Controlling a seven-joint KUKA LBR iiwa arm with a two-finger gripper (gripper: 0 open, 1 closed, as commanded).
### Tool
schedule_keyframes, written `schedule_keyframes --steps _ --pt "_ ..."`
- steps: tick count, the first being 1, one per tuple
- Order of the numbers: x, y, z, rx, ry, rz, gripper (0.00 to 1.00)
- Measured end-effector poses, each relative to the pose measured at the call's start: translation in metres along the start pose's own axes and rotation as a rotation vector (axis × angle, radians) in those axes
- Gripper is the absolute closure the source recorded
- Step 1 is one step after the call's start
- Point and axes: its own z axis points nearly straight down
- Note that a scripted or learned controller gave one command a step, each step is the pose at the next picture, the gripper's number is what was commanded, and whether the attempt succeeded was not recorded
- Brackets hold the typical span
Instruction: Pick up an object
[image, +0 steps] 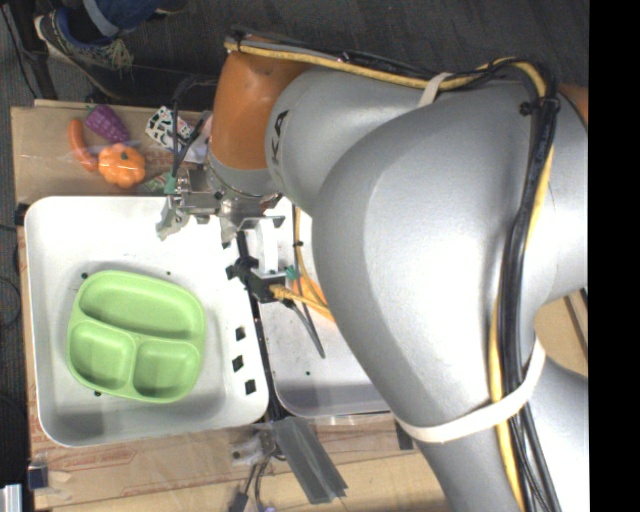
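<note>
Plate (135, 337), green, lies flat in the left bin (60, 240) at lower left, apart from the gripper (188, 212) near the bin's upper rim, whose state cannot be told, so the pick seems not yet begun.

A green divided plate (135, 335) lies in the left bin (50, 230) — the gripper (180, 212) hangs at that bin's far rim, toy vegetables (120, 165) on the bench just beyond it.
</note>
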Motion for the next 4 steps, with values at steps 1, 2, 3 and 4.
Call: schedule_keyframes --steps 1,2,3,4 --pt "0.059 -0.016 0.004 0.002 0.000 0.180 0.00" --pt "-0.075 0.019 -0.015 -0.002 0.000 -0.090 0.00" --pt "0.037 -0.027 0.014 0.001 -0.001 -0.085 0.00" --pt "0.104 -0.069 0.079 0.005 -0.001 0.439 0.00"
